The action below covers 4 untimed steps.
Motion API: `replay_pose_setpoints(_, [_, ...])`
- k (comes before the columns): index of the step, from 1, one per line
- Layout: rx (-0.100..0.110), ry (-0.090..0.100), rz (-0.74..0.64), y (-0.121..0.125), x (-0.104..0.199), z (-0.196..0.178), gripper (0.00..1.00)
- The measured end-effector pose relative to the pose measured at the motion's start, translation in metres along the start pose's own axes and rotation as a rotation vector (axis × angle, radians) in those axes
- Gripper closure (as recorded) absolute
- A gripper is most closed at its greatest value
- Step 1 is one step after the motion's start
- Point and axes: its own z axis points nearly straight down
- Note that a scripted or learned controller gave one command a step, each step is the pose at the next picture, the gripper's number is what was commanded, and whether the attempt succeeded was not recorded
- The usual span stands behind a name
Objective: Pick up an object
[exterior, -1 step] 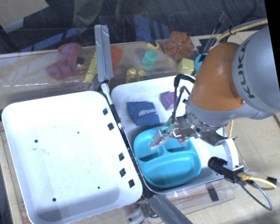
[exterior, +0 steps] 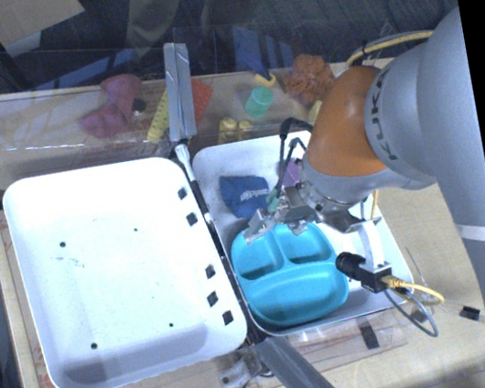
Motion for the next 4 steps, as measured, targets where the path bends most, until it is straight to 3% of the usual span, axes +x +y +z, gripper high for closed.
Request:
replay_pose_setpoints(1, [0.0,0.0,0.045,0.055,-0.01,0.06,0.0])
replay_pose_setpoints(2, [-0.001,-0.001,-0.017,0.121,0.014,0.058,0.0])
replay_pose_setpoints(3, [0.004,0.001,-0.024,0.121,0.016,0.05,1.0])
replay_pose_setpoints(4, [0.003,0.001,0.184,0.123,0.018,-0.057,1.0])
